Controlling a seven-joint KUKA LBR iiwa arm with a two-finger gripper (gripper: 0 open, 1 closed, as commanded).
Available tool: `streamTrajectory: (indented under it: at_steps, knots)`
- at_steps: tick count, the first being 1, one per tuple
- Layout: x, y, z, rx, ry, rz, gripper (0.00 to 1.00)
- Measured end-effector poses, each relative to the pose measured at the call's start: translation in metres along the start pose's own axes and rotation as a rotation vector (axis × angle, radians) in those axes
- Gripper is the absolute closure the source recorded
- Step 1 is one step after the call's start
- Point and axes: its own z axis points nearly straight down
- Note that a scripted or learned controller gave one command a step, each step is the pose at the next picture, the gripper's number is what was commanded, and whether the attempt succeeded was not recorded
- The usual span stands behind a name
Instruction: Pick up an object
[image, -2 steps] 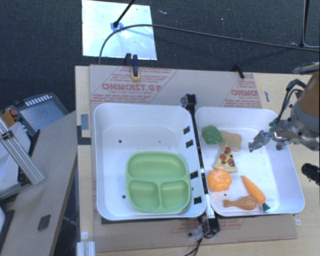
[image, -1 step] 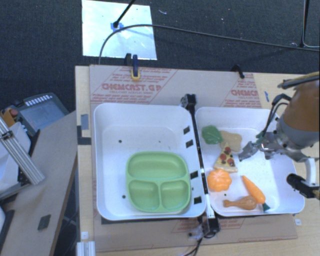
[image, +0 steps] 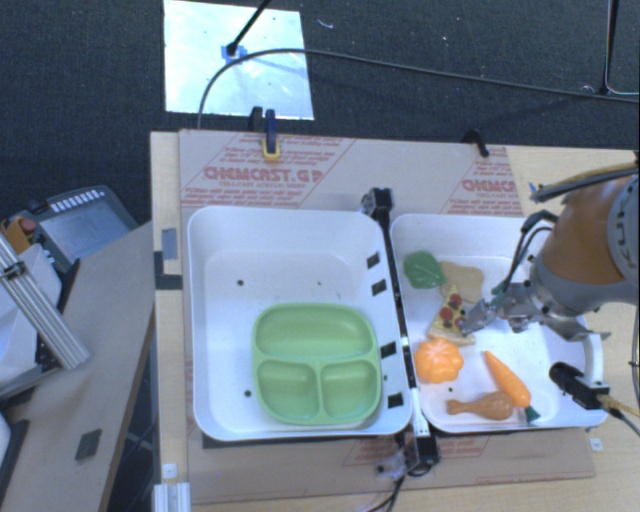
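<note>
The right bin (image: 500, 232) holds several toy foods. A green leafy piece (image: 423, 269) lies at its back left, with a beige flat piece (image: 465, 277) beside it. A pizza slice (image: 449, 317) lies in the middle left. In front of it are an orange round fruit (image: 438, 360), a carrot (image: 507, 379) and a brown drumstick (image: 481, 406). My gripper (image: 478, 314) is low in this bin, its tip right beside the pizza slice's right edge. Nothing shows as held.
The left bin (image: 285, 240) holds a green divided plate (image: 316, 362) at its front. The grey arm (image: 585, 255) with its orange band reaches over the right bin's right side. A black clamp (image: 378, 201) sits between the bins at the back.
</note>
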Motion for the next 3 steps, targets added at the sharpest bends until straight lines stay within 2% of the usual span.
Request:
streamTrajectory:
  at_steps: [1, 2, 3]
  knots:
    - [0.0, 0.003, 0.012, -0.006, 0.002, -0.002, 0.0]
    - [0.0, 0.004, 0.0, -0.011, 0.001, -0.003, 1.0]
    - [-0.001, 0.007, -0.064, -0.01, -0.003, -0.003, 1.0]
